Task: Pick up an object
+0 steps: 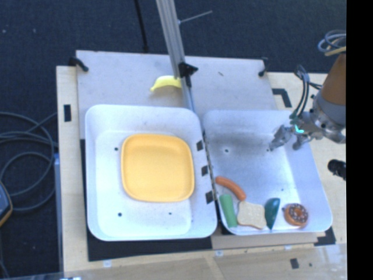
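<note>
My gripper [288, 139] hangs over the right side of the right bin [250, 150], its two fingers spread apart with nothing between them. Along that bin's front edge lie several toy foods: an orange sausage [230, 186], a green cucumber piece [228, 209], a slice of bread [252, 214], a teal pepper-like piece [272, 211] and a brown donut [295, 214]. All of them sit well in front of and below the gripper in the view.
The left bin [99, 156] holds a yellow square plate [157, 167]. A yellow banana [166, 83] lies on the bench behind the bins, beside a slanted metal post [171, 34]. Cables hang off the bench at the left.
</note>
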You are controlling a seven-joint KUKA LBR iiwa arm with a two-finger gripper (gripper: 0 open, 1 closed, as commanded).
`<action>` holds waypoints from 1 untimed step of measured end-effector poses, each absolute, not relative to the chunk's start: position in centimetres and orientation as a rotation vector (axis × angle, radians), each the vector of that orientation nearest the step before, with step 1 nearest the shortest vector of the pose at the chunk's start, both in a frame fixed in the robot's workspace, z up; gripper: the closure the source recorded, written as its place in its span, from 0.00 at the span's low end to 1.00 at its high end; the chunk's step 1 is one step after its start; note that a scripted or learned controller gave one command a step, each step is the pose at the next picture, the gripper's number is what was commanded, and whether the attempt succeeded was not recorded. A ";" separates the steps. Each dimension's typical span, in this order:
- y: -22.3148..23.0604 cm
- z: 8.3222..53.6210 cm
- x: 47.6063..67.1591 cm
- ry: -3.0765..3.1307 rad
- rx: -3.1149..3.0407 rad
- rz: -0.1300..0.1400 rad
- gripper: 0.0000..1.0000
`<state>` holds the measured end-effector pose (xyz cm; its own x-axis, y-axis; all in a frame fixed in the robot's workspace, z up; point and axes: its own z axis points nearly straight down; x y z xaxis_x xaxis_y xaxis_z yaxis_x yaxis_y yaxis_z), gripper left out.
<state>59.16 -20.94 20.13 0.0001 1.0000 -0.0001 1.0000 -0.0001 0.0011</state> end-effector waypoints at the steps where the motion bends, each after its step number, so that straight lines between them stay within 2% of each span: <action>1: -20.9 20.1 59.2 2.221 2.221 0.001 0.00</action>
